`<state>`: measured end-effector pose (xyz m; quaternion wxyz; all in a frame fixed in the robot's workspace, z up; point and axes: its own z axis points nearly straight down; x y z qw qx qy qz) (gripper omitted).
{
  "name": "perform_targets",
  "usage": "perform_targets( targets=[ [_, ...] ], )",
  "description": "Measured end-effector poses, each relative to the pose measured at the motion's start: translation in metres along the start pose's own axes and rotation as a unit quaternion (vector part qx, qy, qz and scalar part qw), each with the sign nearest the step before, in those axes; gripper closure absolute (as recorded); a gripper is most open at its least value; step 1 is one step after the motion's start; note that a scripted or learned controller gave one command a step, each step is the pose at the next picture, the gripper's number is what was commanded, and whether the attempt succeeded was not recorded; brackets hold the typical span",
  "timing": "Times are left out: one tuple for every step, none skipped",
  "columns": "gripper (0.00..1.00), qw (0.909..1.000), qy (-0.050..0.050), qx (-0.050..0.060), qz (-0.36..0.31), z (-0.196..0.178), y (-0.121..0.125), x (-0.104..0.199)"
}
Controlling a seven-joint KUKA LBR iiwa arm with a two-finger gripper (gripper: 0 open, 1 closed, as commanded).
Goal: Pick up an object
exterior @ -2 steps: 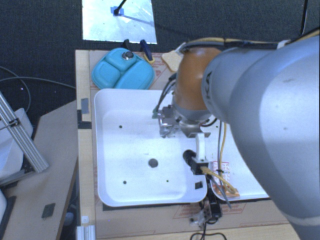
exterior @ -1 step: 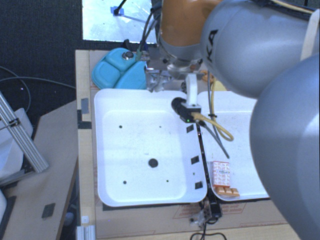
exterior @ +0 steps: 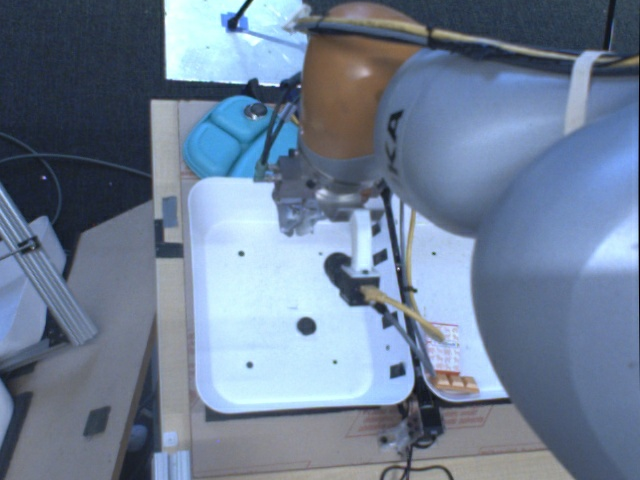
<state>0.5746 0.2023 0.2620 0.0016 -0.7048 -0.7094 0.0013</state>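
1. Hand [exterior: 298, 211] of grey metal, just under the orange band of the large grey arm [exterior: 520, 168], hangs over the upper middle of the left shallow white plastic bin [exterior: 215, 298], near the centre of the frame. From this angle I cannot tell whether it is wide or narrow.
2. Small black round disc [exterior: 306, 325] lies flat on that bin's floor, lower in the frame than the hand and clearly apart from it.
3. Tiny dark dots [exterior: 242, 255] are scattered over the bin floor around the disc.
4. Right shallow white plastic bin [exterior: 445, 258] is mostly covered by the arm. A flat packet printed in orange and red [exterior: 450, 366] lies by its lower edge.
5. Light blue moulded plastic piece [exterior: 225, 140] sits on the tan wooden table [exterior: 170, 308], just beyond the left bin's upper edge, in the upper left of the frame.
6. Shiny silver sheet [exterior: 225, 28] lies above it at the top of the frame.
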Motion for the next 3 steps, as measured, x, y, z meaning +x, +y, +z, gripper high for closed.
perform_targets(
  targets=[
    [1.00,1.0000,0.004,-0.008,-0.001,-0.111,-0.029,0.024],
    [1.00,1.0000,-0.001,-0.001,0.005,-0.088,-0.060,-0.042],
    [1.00,0.9999,0.003,-0.013,0.002,-0.283,-0.037,-0.056]
  ],
)
